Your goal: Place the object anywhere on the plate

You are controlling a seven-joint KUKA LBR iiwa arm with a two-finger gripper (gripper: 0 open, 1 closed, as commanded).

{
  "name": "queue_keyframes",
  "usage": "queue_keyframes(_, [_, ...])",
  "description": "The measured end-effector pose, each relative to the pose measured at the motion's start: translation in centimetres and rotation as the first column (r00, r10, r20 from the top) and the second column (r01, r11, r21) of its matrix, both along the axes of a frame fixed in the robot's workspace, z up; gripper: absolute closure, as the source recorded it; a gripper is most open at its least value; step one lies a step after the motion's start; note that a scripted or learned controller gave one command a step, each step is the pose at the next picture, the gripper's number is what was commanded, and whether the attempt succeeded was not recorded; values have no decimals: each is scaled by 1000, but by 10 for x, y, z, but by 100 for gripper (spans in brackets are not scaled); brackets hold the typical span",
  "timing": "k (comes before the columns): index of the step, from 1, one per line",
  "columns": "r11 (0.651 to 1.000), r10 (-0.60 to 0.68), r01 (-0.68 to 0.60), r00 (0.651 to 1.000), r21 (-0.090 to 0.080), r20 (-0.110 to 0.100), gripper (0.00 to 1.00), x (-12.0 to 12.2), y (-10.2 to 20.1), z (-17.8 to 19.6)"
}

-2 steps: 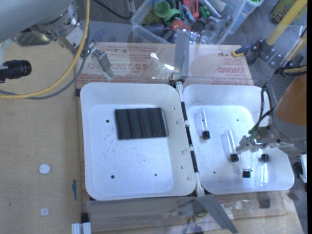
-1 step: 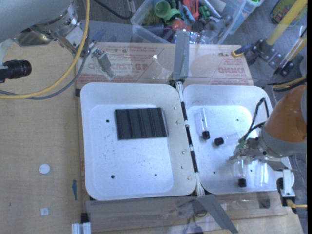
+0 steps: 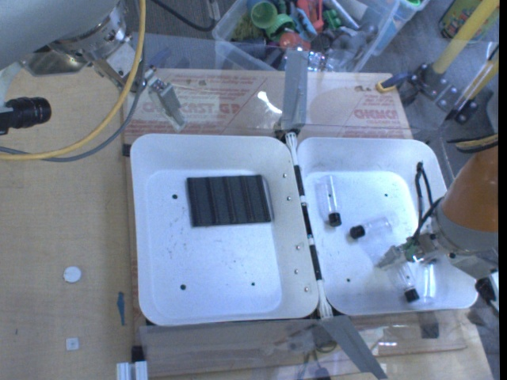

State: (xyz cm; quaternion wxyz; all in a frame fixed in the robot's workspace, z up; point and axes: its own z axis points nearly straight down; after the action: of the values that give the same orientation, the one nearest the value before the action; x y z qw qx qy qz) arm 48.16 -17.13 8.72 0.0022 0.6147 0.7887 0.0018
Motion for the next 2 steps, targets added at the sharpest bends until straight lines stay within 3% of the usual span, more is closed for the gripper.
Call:
queue_keyframes(1, [895,446,-446,895,-4,1,100,1,3,0])
queue_keyframes(2, [981,195,-195,981,-3,-1,100,0,19,0])
